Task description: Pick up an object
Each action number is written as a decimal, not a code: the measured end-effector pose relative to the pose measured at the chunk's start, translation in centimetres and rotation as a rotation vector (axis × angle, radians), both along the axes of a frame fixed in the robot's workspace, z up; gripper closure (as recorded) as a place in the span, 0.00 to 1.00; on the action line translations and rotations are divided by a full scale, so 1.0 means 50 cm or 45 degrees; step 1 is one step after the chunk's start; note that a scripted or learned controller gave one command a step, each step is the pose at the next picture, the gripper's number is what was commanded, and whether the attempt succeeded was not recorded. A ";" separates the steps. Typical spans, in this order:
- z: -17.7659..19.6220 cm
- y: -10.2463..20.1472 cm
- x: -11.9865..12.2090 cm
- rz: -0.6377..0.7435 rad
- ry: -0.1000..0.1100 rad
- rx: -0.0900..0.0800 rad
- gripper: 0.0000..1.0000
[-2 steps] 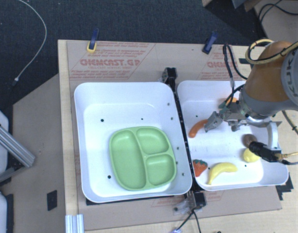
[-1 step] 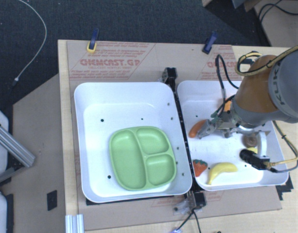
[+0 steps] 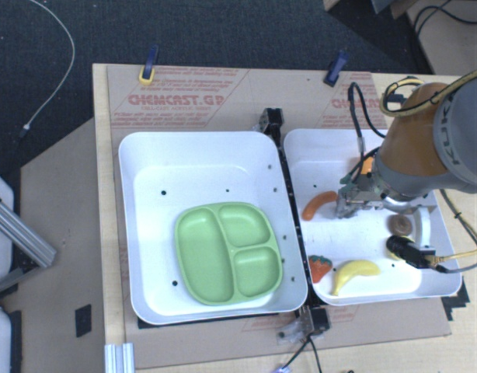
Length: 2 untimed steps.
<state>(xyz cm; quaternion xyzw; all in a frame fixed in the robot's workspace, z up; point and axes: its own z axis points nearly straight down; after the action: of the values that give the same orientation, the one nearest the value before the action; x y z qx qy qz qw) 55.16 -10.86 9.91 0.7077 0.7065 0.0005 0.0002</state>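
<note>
Two white bins sit side by side on the bench (image 3: 114, 169). The left bin (image 3: 145, 162) has a green divided plate (image 3: 227, 252) lying flat, toward its near side. The right bin (image 3: 316, 150) holds the loose items: an orange carrot-like piece (image 3: 318, 204) at its left-middle, a strawberry (image 3: 321, 267) at the near-left corner, and a yellow banana (image 3: 355, 273) just right of the strawberry, apart from it. A small round brownish thing (image 3: 401, 224) lies further right, partly under the arm (image 3: 425, 142). The arm comes in from the right, wrist low over the right bin. The pincer (image 3: 349, 207) is down just right of the carrot piece, near its end; contact unclear. Cannot tell how far the pincer is open, or whether it has anything.
</note>
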 end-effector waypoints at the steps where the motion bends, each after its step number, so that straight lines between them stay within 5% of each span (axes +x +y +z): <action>1: 0.104 0.000 0.023 0.004 -0.006 -0.002 1.00; 2: 0.211 0.000 0.027 0.003 -0.007 -0.002 1.00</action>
<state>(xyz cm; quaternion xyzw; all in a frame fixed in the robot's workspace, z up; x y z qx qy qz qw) 56.49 -10.86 20.47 0.7068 0.7074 0.0019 0.0029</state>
